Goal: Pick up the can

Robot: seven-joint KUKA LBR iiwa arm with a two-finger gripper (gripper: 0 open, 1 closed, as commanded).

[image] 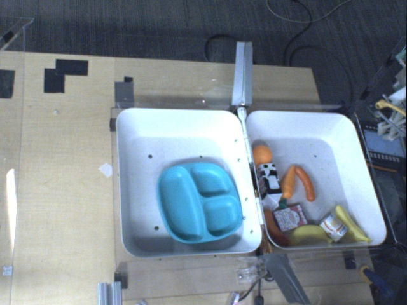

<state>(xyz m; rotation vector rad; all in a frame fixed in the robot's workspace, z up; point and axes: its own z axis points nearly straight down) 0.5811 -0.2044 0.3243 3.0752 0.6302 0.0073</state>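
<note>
1. Down in the near right corner of the right bin lies the can, small and on its side by the look of it. It is wedged between two yellow bananas: one to its right against the bin wall, the other to its left along the near wall.
2. That's the big worry, folks. The can is touching or very nearly touching both bananas, so a descending pincer could land on a banana, or close on a banana and the can together.
3. Corner trouble too: the sloped bin walls sit just beside the can, so a pincer coming down there could strike the wall before it closes.
4. A can on its side has a curved flank, so an off-centre squeeze could roll or squirt it away.
5. Just left, the red packet lies beside the near banana. A nudge to that banana may shove the clutter tighter.
6. As for the pincer, I cannot tell whether it is released or clenched, so treat nothing as grasped.
7. Farther in, two orange sticks and a black-and-white item sit well apart from the can. Risk is low there, unless the program mistakes one of them for the target.
8. An orange ball rests farther still by the divider and could roll if bumped.
9. Over left, the blue divided tray in the left bin is out of the play.
</note>
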